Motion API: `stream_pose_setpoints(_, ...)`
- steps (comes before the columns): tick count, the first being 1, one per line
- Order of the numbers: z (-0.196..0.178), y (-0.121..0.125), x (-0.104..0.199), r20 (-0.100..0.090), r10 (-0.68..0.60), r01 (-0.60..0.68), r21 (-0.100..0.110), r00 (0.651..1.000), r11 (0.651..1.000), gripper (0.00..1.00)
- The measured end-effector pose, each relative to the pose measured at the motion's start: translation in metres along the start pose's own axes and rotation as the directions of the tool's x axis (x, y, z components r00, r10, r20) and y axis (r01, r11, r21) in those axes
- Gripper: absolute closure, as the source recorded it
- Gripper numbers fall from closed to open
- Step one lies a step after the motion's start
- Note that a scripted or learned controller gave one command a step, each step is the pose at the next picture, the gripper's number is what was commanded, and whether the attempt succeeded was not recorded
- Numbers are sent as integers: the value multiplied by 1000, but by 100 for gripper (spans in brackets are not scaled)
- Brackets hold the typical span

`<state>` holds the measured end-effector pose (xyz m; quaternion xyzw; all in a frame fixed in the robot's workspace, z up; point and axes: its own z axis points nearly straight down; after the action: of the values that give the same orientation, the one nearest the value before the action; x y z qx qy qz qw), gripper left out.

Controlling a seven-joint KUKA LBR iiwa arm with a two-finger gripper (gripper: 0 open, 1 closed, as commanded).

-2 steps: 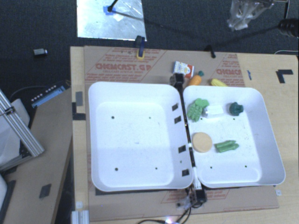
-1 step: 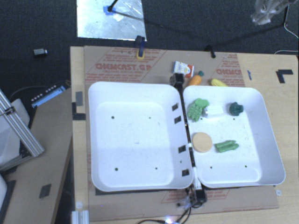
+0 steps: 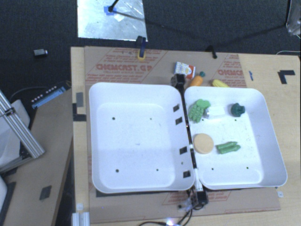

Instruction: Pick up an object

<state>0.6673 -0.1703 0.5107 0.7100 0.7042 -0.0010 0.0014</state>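
The right white bin [image 3: 263,140] holds several small objects. A light green leafy toy [image 3: 198,110] lies near its upper left, with a small white piece [image 3: 216,111] beside it. A dark teal lump [image 3: 237,109] sits toward the upper right. A tan round disc [image 3: 203,143] rests near the bin's left wall, and a green pod-shaped toy [image 3: 228,148] lies just to its right.
The left white bin [image 3: 136,138] stands beside the right one, joined by black clips [image 3: 183,149]. Behind the bins on the cardboard lie an orange toy [image 3: 196,81], a yellow toy [image 3: 219,84] and a small box [image 3: 183,69]. A metal frame [image 3: 16,131] stands at far left.
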Motion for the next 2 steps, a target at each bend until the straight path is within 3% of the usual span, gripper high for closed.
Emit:
stream_pose_setpoints(1, -27, -16, 24, -2, -13, 13, -5, 1000, 1000, 100)
stream_pose_setpoints(2, -25, 2, -39, 0, -6, 6, -4, 1000, 1000, 100)
